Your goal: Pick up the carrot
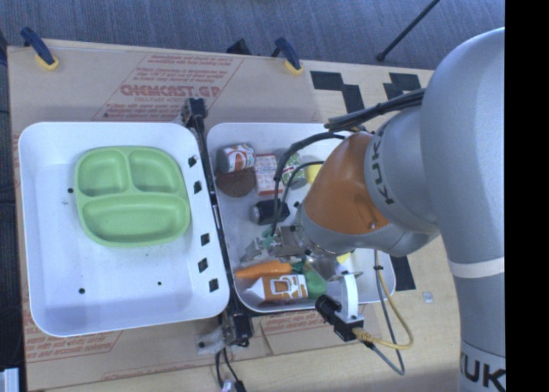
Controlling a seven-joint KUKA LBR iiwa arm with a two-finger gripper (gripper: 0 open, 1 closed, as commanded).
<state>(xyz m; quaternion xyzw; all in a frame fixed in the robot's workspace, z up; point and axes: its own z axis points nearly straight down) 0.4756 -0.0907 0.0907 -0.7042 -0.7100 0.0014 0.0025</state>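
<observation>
The grey arm (455, 167) fills the right of the view as the nearest thing, its big rounded casing carrying the dark letters "KU" low at the edge and "KUK" sideways beside the orange band (339, 189). It bends down over the right bin (257, 130), and its wrist covers much of that bin's middle and right side. The tool (296, 253) sits low under the orange band among the clutter; how it is set, and whether it has hold of anything, cannot be told from here.

The carrot (262, 270) lies near the front of the right bin, stretched left to right, just beside the tool's lower end. Touching it at the front is an orange packet (283, 289) with a pale label too small to read. Further back in the same bin are a small can (238, 157), a brown round thing (235, 182) and a dark cylinder (268, 210).

The left bin (51, 296) holds a green divided plate (133, 195) with three compartments. The cardboard sheet (86, 81) on the worktop reads "CHEMCAST GP" in red print, with smaller lines that are illegible. A yellow cable (386, 343) trails by the front edge, and blue clamps (39, 47) grip the sheet's far edge.
</observation>
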